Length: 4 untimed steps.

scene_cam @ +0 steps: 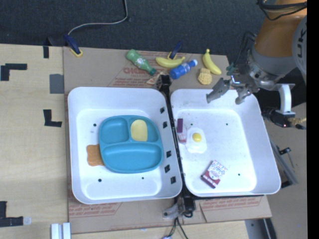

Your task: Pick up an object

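**Arm poised over right bin, jaws spread and bare**

The gripper (pixel 228 92) hung above the far rim of the right bin (pixel 249 183), its jaws spread wide with nothing between them and touching none of the objects. Three items lay in that bin: a fried-egg toy (pixel 197 137), a purple bar (pixel 180 127) just beside it, and a small red-and-white packet (pixel 214 173) nearer the front. The left bin (pixel 84 103) held one blue divided plate (pixel 130 144) bearing one yellow piece (pixel 139 130), with an orange slab (pixel 93 155) touching the plate's left edge. Beyond the bins, the bench (pixel 30 133) carried two bananas (pixel 170 61), one green bottle (pixel 140 61) and one blue bottle (pixel 182 69).
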{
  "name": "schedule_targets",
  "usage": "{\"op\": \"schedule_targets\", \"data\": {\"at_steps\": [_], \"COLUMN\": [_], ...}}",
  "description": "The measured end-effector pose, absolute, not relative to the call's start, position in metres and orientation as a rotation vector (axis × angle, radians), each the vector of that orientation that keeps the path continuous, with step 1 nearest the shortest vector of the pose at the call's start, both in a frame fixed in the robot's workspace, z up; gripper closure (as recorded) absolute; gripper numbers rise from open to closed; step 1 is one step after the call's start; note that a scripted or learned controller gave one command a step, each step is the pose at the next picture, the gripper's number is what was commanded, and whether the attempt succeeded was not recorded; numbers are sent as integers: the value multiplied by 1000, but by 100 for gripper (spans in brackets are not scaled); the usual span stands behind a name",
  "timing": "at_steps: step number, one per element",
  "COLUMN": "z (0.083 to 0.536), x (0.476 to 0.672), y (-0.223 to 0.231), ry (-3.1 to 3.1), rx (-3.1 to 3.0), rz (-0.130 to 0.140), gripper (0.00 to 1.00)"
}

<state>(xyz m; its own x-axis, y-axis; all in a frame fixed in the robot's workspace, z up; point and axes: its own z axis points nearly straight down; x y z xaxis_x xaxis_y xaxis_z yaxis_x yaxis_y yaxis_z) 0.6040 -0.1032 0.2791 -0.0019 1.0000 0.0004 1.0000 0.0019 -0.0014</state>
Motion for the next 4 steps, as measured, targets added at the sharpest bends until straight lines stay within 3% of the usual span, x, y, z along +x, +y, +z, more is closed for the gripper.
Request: {"op": "schedule_targets", "data": {"at_steps": [1, 2, 3, 4], "z": [232, 89, 100, 90], "x": [602, 593, 594, 553], "y": [-101, -113, -112, -98], "ry": [-2221, -2222, -2223, -2230], "rx": [-2219, -2220, -2221, -2232], "rz": [4, 0, -3, -13], "gripper": [0, 0, 100, 100]}}
